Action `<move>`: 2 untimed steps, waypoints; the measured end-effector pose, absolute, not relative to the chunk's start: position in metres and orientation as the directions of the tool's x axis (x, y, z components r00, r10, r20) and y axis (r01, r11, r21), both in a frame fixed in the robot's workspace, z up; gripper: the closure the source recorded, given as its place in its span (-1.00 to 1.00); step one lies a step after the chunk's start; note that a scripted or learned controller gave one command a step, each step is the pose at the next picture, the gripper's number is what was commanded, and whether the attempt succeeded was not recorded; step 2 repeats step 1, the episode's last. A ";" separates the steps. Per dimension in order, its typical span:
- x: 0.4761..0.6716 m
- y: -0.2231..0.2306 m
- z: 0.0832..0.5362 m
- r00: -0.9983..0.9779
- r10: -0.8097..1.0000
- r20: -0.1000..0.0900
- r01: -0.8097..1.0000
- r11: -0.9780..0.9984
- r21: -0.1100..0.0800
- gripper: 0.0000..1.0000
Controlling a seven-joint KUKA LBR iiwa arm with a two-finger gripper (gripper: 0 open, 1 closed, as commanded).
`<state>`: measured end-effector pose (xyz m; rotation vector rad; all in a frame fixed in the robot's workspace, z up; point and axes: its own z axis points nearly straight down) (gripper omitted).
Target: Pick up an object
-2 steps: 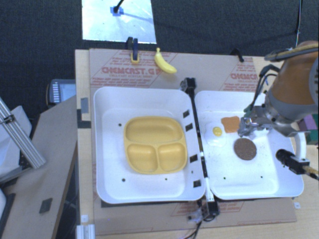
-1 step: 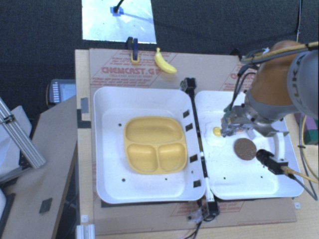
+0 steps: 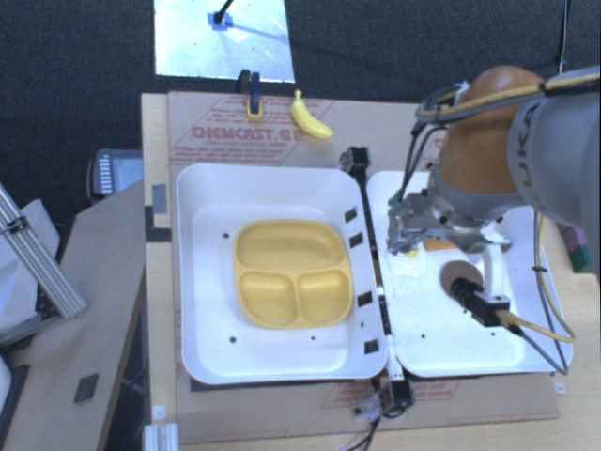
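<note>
Pincer (image 3: 404, 242) sat low in the right bin (image 3: 526, 346), close to its left wall, right above a small pale object (image 3: 407, 264) on the bin floor; probably lowered there to go for that piece, the nearest thing under it; whether it was spread or pressed together could not be told. A brown round item (image 3: 458, 274) lay just beside the pale one, with an orange scrap (image 3: 438, 245) near the wrist. Yellow divided plate (image 3: 286, 272) lay flat mid left bin (image 3: 202, 346), well apart; banana (image 3: 311, 119) rested on the worktop (image 3: 385, 130) beyond the bins, likely out of play.
</note>
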<state>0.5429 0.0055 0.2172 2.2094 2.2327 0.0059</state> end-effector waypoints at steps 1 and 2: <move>0.551 0.059 0.221 -0.011 1.000 0.003 1.000 0.011 0.002 1.00; 0.551 0.059 0.221 -0.011 1.000 0.003 1.000 0.011 0.002 1.00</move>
